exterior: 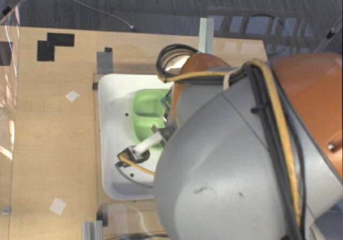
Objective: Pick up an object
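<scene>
Looming over the right and lower part of the frame, the bulky grey robot arm (pixel 225 169) with its orange band (pixel 311 99) covers much of the light wooden bench (pixel 53 126). From where I stand, a shallow white plastic bin (pixel 110 126) sits left of centre, its right side passing under the arm. Inside it lies a pale green moulded plastic dish with shallow hollows (pixel 147 105), set in the upper middle of the bin and reaching down toward the bin's centre. The two-finger gripper (pixel 165 121) hangs low over the bin at the dish's right edge, just beside it or perhaps touching it; the arm's bulk hides most of it, so I cannot tell whether it is parted or closed, or whether anything is caught in it. The green dish rests on the bin floor, its left half in plain sight. Flat black angular markings (pixel 53 45) show on the bench at the upper left of the frame.
</scene>
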